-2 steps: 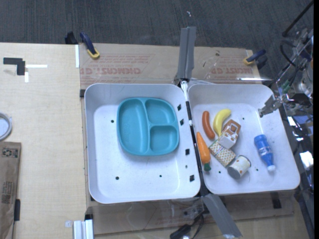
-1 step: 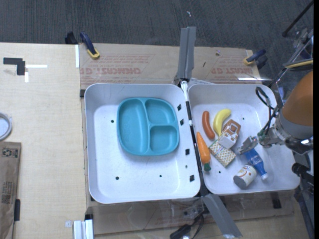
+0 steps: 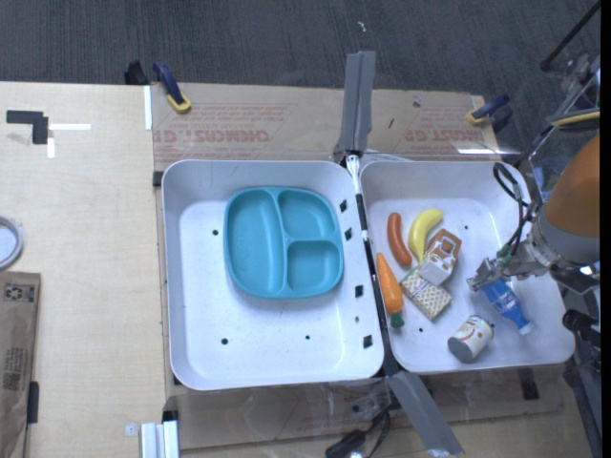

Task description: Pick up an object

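The right bin [image 3: 477, 191] holds several toy items. A red sausage [image 3: 397, 237] and a yellow banana [image 3: 423, 231] lie side by side near its left wall. Below them are an orange carrot [image 3: 388, 285], a checked cracker [image 3: 426, 295] and a small brown-and-white carton [image 3: 439, 257]. A tipped can [image 3: 470, 338] lies near the front edge. A blue bottle [image 3: 506, 305] lies at the right. My gripper [image 3: 487, 276] hangs low over the bottle's upper end, just right of the carton. Whether it touches the bottle is unclear.
The left bin [image 3: 191, 332] holds a teal divided plate [image 3: 284, 241]. A grey divider post [image 3: 358, 103] rises between the bins at the back. Clamps [image 3: 172, 88] sit on the cardboard behind. The arm's cables [image 3: 520, 203] hang over the right bin's right side.
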Motion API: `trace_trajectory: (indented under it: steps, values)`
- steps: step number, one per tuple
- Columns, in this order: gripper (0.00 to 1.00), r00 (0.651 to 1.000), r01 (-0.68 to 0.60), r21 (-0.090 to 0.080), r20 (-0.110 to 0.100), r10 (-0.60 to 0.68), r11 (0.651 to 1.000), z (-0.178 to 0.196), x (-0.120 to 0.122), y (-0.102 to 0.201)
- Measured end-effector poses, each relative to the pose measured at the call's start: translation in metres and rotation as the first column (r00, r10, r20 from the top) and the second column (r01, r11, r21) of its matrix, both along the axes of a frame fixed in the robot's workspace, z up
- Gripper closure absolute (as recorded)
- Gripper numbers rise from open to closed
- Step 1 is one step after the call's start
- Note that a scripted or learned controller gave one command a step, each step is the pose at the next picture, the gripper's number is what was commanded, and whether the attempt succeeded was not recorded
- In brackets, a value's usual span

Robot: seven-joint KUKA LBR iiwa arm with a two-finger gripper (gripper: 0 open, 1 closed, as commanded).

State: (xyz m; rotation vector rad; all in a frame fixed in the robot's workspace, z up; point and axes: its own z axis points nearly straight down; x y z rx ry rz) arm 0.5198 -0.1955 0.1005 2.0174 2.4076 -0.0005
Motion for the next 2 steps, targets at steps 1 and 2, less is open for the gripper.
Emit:
trace_trajectory:
  steps: [1, 2]
  values:
    - [1.00, 0.998, -0.068, 0.000, 0.000, 0.068, 0.998, 0.105, 0.019, 0.059]
    - [1.00, 0.997, -0.079, 0.000, -0.002, 0.079, 0.997, 0.092, 0.027, 0.056]
